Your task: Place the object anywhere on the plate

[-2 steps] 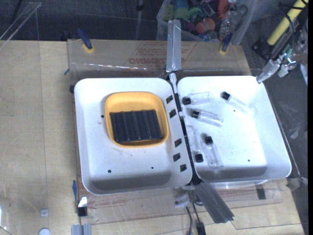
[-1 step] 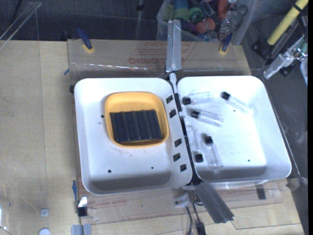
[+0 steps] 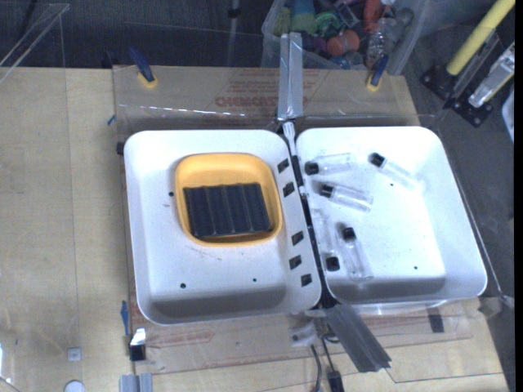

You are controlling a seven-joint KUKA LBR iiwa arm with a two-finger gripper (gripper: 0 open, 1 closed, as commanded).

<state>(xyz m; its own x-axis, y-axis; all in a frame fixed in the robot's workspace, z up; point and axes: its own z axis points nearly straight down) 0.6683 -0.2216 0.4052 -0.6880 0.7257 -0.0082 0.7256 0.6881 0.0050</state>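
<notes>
A yellow, rounded-square plate [image 3: 189,171] lies in the left white bin [image 3: 155,276], towards its back. A dark, flat, ribbed rectangular object [image 3: 227,209] rests on the plate and covers most of its floor. In the right white bin [image 3: 417,251] lie several clear vials with black caps. One vial [image 3: 328,164] is at the back left, one [image 3: 387,167] at the back middle, and one [image 3: 346,194] is just below them. Two more vials [image 3: 353,250] lie close together near the divider.
A metal strip [image 3: 290,80] runs back from the seam between the bins. A clear tub of colourful toys [image 3: 343,11] stands behind the bench. A yellow tube [image 3: 490,19] leans at the top right. Wooden bench surface surrounds the bins.
</notes>
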